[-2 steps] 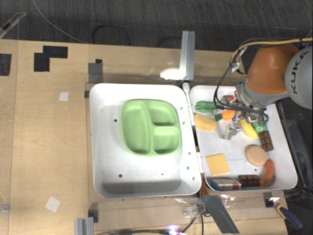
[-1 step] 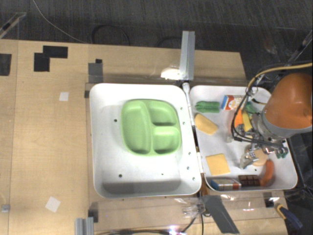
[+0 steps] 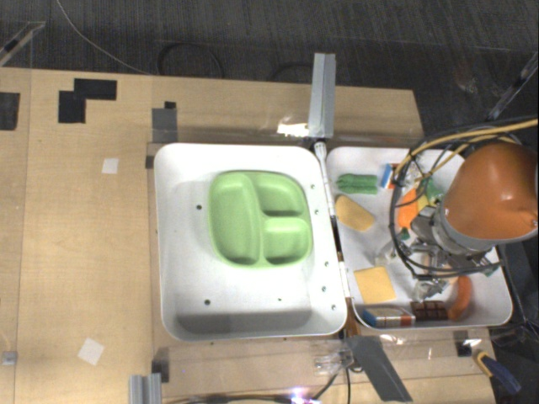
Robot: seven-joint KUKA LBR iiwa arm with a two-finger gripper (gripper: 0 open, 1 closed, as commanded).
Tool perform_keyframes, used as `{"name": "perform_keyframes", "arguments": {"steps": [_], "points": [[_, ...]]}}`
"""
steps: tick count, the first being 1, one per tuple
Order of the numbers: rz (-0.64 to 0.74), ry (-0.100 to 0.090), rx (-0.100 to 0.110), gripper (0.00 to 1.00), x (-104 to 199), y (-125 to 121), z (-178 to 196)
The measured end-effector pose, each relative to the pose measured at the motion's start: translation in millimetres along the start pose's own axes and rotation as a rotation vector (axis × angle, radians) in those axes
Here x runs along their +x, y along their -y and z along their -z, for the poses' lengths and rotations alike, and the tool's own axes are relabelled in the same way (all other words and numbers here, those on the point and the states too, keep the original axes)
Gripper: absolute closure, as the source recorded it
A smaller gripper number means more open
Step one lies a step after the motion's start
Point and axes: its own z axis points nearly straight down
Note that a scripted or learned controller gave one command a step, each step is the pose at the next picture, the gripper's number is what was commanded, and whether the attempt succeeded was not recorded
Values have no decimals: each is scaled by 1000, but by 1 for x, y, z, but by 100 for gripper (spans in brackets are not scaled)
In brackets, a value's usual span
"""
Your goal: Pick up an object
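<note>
— Two white bins sit side by side on the desk (image 3: pixel 84 251). What lies in the right bin (image 3: pixel 505 310)?

— Several small things. A green piece (image 3: pixel 357 183) lies near the far wall, a rounded yellow piece (image 3: pixel 354 214) just below it, and a flat yellow square (image 3: pixel 375 284) nearer the front. Along the front wall there is a dark bar with a red end (image 3: pixel 396 316), and an orange sausage-like piece (image 3: pixel 461 297) leans at the front right corner. Something orange and green (image 3: pixel 408 209) shows among the cables, too tangled to name.

— And the left bin (image 3: pixel 181 310)?

— It holds a pale green divided tray (image 3: pixel 257 217), one long compartment on the left and two smaller ones on the right. The tray sits near the middle, with bare white floor all around it, widest toward the front.

— How much room is there on the right side?

— Little. The things crowd the left half and the front edge, and the arm covers most of the other half. A grey post (image 3: pixel 322 95) stands at the far end of the wall between the bins.

— How does the arm stand?

— It reaches in from the right, the orange band (image 3: pixel 493 192) above the right bin and pointing down, with yellow and black cables (image 3: pixel 438 146) looping around it. The pincer (image 3: pixel 428 286) is low over the floor near the front, beside the orange sausage piece. I cannot tell how far it is open or whether it has hold of anything.
</note>
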Motion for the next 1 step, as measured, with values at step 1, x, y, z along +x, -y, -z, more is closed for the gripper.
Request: {"name": "perform_keyframes", "arguments": {"steps": [1], "points": [[21,0,0,0,-15,-27,1]]}}
